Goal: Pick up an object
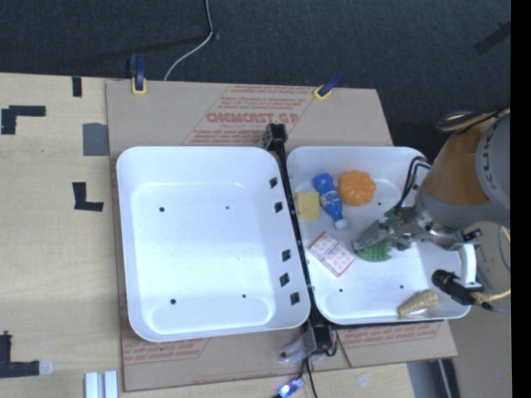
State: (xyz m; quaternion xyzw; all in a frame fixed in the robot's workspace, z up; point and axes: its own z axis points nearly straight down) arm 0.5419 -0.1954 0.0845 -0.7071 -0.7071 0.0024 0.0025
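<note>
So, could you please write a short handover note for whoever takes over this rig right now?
Gripper: low in the right bin, over the green object; no grasp visible.
Same bin: blue bottle, orange ball, yellow block, red-and-white packet, tan piece at the near edge.
Done: nothing lifted.
Left: grasp one object and raise it.

A light wooden tabletop (pixel 50 247) marked with black tape pieces fills the left of the frame. On it at centre lies a brown cardboard sheet with red print (pixel 249 114), held at its upper edge by a blue-and-yellow clamp (pixel 137 77) and another (pixel 329 86). A white cable (pixel 195 44) crosses the dark carpet floor (pixel 332 23) above.
</note>
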